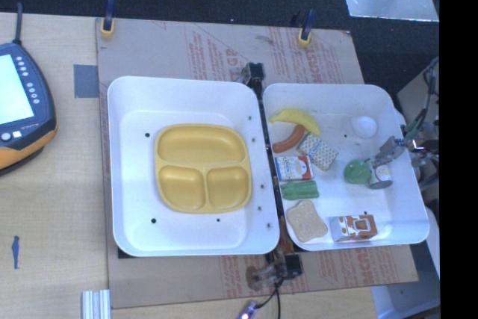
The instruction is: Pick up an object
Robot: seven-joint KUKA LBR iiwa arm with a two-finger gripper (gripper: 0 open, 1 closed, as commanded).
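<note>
Fingers (382, 160) sitting low in right bin (407, 217), just beside green lump (357, 172), seemingly lining up grasp; open or closed, cannot tell. Yellow tray (202, 166) lying in left bin (127, 160).

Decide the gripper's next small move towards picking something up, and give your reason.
Probably a short shift toward the green object before lowering: the gripper sits at that object's right edge in the right bin, not over its middle, and nothing shows between its fingers.

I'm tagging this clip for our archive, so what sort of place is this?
Probably a robotics lab bench set up for picking trials: two white bins clamped to a board, toy food such as a banana, and a handheld control pendant at the side.
</note>
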